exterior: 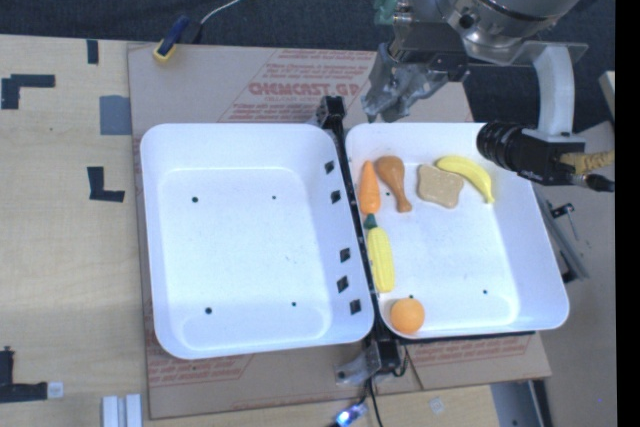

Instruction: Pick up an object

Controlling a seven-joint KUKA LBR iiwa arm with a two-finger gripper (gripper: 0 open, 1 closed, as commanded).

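Orange nearest; gripper above bin rim.

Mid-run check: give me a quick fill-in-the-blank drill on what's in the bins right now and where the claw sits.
1. All the food items lie in the ____ bin as the camera sees it.
2. The banana touches the slice of ____.
3. The corn cob lies between the carrot and the ____.
4. The claw hangs over the ____ rim of that bin, near the divider.

Missing words: right; bread; orange; far
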